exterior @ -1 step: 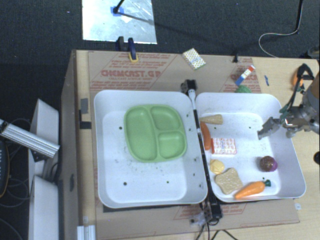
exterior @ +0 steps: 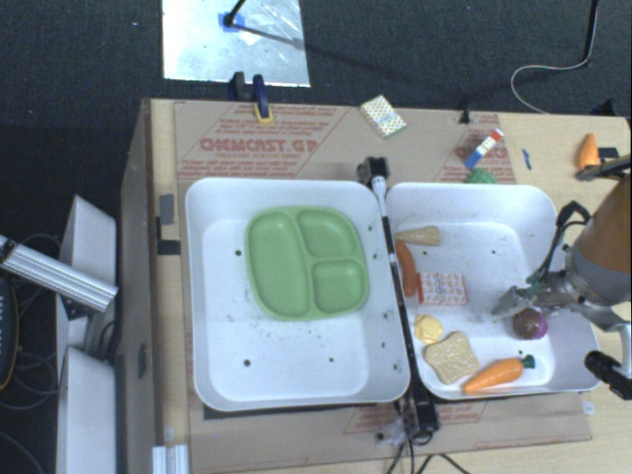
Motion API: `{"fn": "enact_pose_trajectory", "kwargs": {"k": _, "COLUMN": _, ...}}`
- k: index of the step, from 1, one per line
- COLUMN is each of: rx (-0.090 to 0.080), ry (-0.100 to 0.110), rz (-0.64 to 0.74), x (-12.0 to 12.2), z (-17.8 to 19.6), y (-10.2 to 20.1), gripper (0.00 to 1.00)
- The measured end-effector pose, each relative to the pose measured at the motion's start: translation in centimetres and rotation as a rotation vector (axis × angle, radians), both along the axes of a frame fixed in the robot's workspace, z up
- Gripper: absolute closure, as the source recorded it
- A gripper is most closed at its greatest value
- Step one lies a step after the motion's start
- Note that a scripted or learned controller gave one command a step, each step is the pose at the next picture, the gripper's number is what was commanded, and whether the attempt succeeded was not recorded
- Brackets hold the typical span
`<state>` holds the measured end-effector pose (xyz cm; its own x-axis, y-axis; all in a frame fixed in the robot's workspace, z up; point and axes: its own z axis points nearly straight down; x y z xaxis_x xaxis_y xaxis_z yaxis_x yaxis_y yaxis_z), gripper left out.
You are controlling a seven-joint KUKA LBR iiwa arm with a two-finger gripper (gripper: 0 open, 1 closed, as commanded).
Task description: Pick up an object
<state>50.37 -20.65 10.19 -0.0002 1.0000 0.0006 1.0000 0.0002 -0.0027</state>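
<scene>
Toy foods lie in the right white bin (exterior: 494, 215). Near its right side sits a purple round fruit (exterior: 530, 325). Along the front are an orange carrot (exterior: 493, 373), a slice of toast (exterior: 451, 355) and a small yellow piece (exterior: 428, 328). A pink wafer (exterior: 443, 288) lies mid-bin, an orange sausage (exterior: 407, 270) rests by the left wall, and a tan bread piece (exterior: 419, 235) sits farther back. My gripper (exterior: 515, 302) reaches in from the right, low over the bin, directly above and close to the purple fruit. Whether it touches the fruit is unclear.
The left white bin (exterior: 222, 354) holds a green divided plate (exterior: 306, 262). On the bench behind the bins lie a small checkered block (exterior: 382, 116), a red, white and blue item (exterior: 481, 149) and a green scrap (exterior: 482, 176). A black cable (exterior: 563, 230) loops beside the wrist.
</scene>
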Motion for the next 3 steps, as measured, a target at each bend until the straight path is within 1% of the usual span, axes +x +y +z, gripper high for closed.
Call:
{"fn": "enact_pose_trajectory", "kwargs": {"k": 1, "rx": -0.002, "ry": -0.006, "rz": 0.001, "x": 0.2, "z": 1.2, "y": 0.0, "gripper": 1.0}}
{"fn": "enact_pose_trajectory", "kwargs": {"k": 2, "rx": -0.002, "ry": -0.006, "rz": 0.001, "x": 0.2, "z": 1.2, "y": 0.0, "gripper": 0.0}}
{"fn": "enact_pose_trajectory", "kwargs": {"k": 3, "rx": -0.001, "ry": -0.004, "rz": 0.004, "x": 5.9, "z": -1.8, "y": 0.1, "gripper": 0.0}}
